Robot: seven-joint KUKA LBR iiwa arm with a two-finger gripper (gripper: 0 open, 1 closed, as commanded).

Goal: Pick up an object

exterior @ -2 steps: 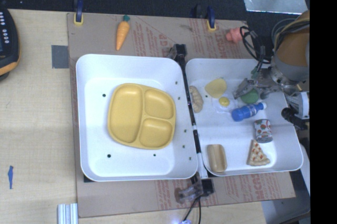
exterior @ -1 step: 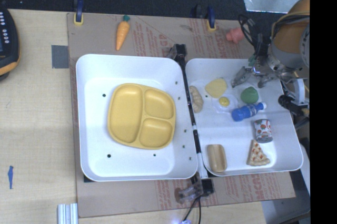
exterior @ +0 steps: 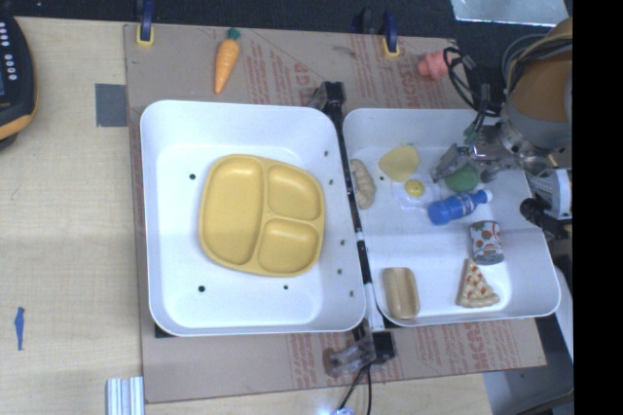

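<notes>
The right bin (exterior: 541, 304) holds several small things. My gripper (exterior: 457, 167) is low in its upper right part, directly over a green object (exterior: 464, 178) and touching or nearly touching it. Just below lies a blue bottle (exterior: 454, 207) on its side. To the gripper's left are a pale yellow piece (exterior: 399, 161) and a small yellow ball (exterior: 416, 189). A tin can (exterior: 486, 242), a pizza slice (exterior: 476, 286) and a tan bun (exterior: 400, 292) sit along the bin's near side. A beige ridged piece (exterior: 362, 182) rests against the left wall.
The left bin (exterior: 161, 291) carries a yellow divided plate (exterior: 261, 211). On the board behind the bins lie a toy carrot (exterior: 226, 62) and a pink object (exterior: 431, 64). A black and yellow handset (exterior: 14, 77) sits at the bench's far left. The arm's body (exterior: 538, 96) overhangs the right bin's far corner.
</notes>
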